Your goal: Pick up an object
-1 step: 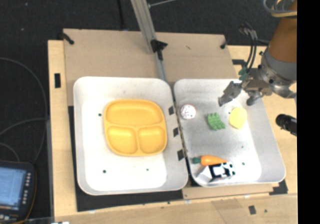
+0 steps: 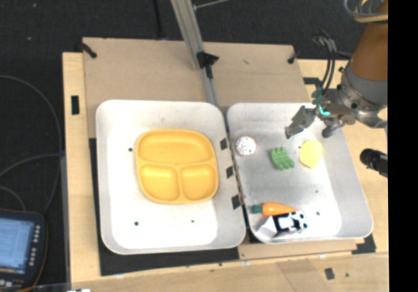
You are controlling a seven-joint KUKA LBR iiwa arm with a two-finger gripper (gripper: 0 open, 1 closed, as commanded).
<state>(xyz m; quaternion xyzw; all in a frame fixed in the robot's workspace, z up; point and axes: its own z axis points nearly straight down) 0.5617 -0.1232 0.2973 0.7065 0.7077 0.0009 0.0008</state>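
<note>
My gripper (image 2: pixel 315 125) hangs over the upper right part of the right bin (image 2: pixel 261 117), its two dark fingers spread open with nothing between them. Just below it lies a pale yellow rounded object (image 2: pixel 311 153). To the left of that sits a small green block (image 2: pixel 282 159). A white ball with a reddish mark (image 2: pixel 245 146) rests near the bin's left wall. An orange carrot (image 2: pixel 277 208) and a black-and-white object (image 2: pixel 286 223) lie at the bin's front edge.
The left bin (image 2: pixel 114 219) holds a yellow divided plate (image 2: pixel 176 165). A metal pole (image 2: pixel 186 19) slants up from the gap between the bins. The arm (image 2: pixel 370 62) stands at the right, with cables beside it.
</note>
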